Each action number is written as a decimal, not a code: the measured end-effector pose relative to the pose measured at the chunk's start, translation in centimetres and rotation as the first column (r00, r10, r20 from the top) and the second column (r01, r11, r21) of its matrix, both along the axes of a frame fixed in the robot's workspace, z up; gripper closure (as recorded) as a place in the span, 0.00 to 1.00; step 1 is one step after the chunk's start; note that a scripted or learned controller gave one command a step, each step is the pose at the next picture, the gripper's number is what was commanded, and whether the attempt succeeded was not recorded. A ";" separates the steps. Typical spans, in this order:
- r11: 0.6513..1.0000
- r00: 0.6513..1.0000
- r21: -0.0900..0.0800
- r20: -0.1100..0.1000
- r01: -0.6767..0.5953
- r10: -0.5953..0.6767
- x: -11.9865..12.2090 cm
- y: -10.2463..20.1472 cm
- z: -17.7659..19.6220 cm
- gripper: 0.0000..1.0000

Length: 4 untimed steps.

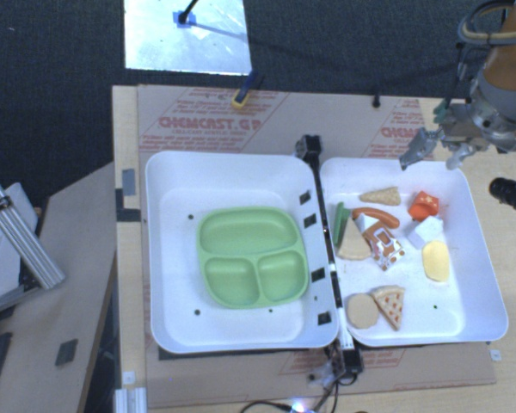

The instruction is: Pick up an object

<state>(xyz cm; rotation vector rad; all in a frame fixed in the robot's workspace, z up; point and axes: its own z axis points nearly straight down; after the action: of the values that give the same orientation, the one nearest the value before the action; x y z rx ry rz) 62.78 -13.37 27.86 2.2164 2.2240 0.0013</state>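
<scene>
Pincer (437, 151) spread wide, grasping nothing, poised over right bin (480, 231) far rim. Step: approach, target unchosen. Nearest below it: tan wedge (380, 196), orange block (424, 205); farther: pizza slice (390, 305). Next: descend, centre over one piece.

Grey arm with orange band at upper right, its tool (436, 151) spread-fingered, pointing down and leftward.

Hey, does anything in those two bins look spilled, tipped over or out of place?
Nothing stands out. The green divided tray lies flat in the left bin, and the toy food, such as the pizza slice, sits loosely scattered inside the right bin.
</scene>
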 end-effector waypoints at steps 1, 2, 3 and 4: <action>1.000 1.000 0.001 -0.004 0.003 -0.003 -0.4 -0.8 -5.8 0.00; 1.000 1.000 0.001 -0.003 0.003 -0.003 -0.4 -1.3 -11.9 0.00; 1.000 1.000 0.001 -0.003 0.002 -0.002 -0.6 -1.1 -18.1 0.00; 1.000 1.000 0.000 -0.001 0.002 -0.002 -0.5 -1.0 -19.4 0.00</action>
<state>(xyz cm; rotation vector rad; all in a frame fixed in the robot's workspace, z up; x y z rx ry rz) 62.26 -14.39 8.45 2.2194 2.2224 0.0005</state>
